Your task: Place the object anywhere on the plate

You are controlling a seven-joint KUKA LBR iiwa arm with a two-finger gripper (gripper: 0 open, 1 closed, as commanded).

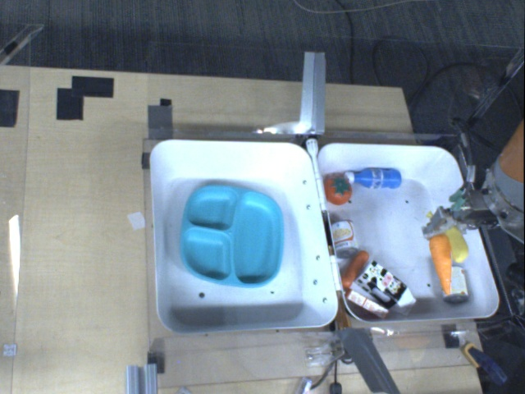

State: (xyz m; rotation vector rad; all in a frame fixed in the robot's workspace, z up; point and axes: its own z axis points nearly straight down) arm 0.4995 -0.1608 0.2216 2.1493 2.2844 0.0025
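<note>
I am seeing two bins sitting side by side on the bench, their inner walls touching. The left bin (pixel 168 245) is holding a divided plate (pixel 232 233), lying near its middle. The right bin (pixel 426 156) is holding the rest. A bottle (pixel 374 178) is lying on its side along the far wall, with a tomato (pixel 337 189) just beside it on the left. A small jar (pixel 342 235) is resting against the inner wall, nearer me. A sausage (pixel 354 268) and a box (pixel 379 287) are lying in the near left corner, touching. A carrot (pixel 441 263) is lying at the right side, and the gripper (pixel 456 208) is hanging just behind it.
</note>
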